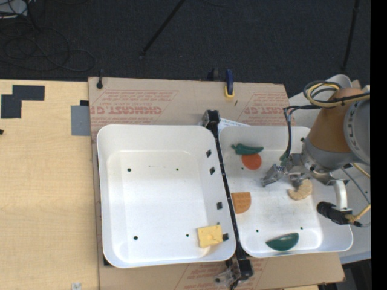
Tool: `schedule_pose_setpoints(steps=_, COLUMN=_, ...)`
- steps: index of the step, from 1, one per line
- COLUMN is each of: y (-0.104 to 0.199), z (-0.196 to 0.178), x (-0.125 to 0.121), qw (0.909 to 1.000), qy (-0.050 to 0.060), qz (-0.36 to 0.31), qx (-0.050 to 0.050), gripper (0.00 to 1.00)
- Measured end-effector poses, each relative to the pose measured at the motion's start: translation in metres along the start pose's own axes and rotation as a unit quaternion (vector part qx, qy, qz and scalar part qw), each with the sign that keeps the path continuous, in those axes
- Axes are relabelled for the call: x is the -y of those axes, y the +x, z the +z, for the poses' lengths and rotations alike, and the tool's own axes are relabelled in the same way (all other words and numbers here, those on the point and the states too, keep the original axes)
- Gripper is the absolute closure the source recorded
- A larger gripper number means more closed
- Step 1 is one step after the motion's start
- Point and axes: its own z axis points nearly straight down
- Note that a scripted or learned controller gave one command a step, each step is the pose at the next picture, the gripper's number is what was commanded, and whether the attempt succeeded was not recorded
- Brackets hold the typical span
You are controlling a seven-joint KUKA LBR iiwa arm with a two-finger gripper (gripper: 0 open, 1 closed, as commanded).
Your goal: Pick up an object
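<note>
The gripper hangs low over the right bin, its fingers spread with nothing between them. Just right of it lies a tan piece; to its left sit an orange ball and a green piece. An orange block and a dark green dish lie nearer. A yellow block rests in the left bin

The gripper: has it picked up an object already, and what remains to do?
Not yet, as far as I can see. The gripper is low inside the right bin, between the orange piece and the tan piece, with nothing visibly between its fingers. Grasping and lifting remain.
</note>
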Motion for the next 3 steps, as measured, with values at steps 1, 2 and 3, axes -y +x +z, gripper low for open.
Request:
schedule_pose_setpoints(steps=1, y=0.0737, z=-0.0164, x=-0.0513, qw=1.0000, qy=-0.004, qz=-0.005, qx=-0.001, gripper=0.00)
schedule_pose_setpoints(steps=2, y=0.0691, z=-0.0253, x=-0.0485, qw=1.0000, qy=-0.001, qz=-0.003, qx=0.000, gripper=1.00)
schedule_pose_setpoints(steps=3, y=0.0692, z=-0.0250, x=-0.0484, qw=1.0000, qy=0.000, qz=-0.004, qx=0.000, gripper=0.00)
